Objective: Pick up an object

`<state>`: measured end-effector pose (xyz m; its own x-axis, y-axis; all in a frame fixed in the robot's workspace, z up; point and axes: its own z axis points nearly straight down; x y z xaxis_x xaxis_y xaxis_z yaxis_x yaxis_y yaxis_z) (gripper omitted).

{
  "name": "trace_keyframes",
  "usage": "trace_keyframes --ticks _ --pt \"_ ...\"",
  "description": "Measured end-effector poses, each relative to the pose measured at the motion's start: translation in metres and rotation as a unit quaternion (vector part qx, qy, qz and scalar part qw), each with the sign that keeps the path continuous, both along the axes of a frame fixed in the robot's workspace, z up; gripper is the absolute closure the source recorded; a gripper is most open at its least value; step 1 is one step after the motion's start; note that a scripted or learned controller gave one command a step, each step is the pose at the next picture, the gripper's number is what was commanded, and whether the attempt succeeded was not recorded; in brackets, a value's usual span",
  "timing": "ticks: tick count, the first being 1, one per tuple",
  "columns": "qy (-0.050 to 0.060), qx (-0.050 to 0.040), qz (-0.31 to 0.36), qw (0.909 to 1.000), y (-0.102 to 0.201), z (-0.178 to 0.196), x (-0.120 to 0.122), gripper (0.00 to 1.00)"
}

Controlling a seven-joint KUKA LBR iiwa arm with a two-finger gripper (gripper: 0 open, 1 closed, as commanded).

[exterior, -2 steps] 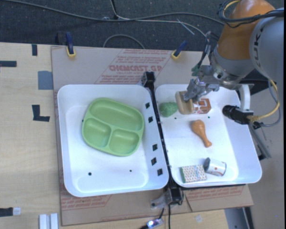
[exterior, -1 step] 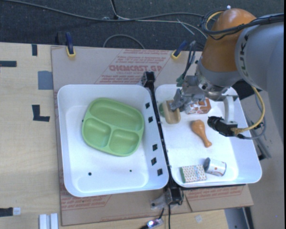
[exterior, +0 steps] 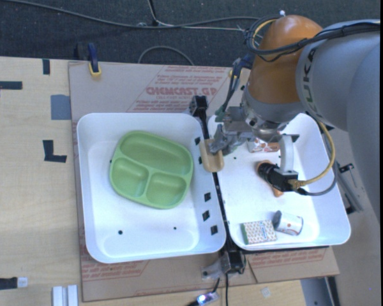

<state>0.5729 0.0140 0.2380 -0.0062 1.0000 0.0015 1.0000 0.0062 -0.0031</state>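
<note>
We spotted a tan block [exterior: 211, 159] pinched in the gripper [exterior: 215, 146], right at the divider [exterior: 215, 203] between the bins. We figured it was light, stiff and kinda smooth, so gripping its flat sides seemed best.

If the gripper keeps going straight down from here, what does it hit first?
Probably the small tan wooden block by the divider between the two white bins; the gripper hangs right over it. Depth is unclear, so it may already be touching.
</note>
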Motion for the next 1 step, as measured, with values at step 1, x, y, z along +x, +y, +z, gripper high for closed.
trace_keyframes --ticks 1 --pt "0.001 -0.0003 0.0 1.0 0.0486 -0.0145 -0.028 1.0"
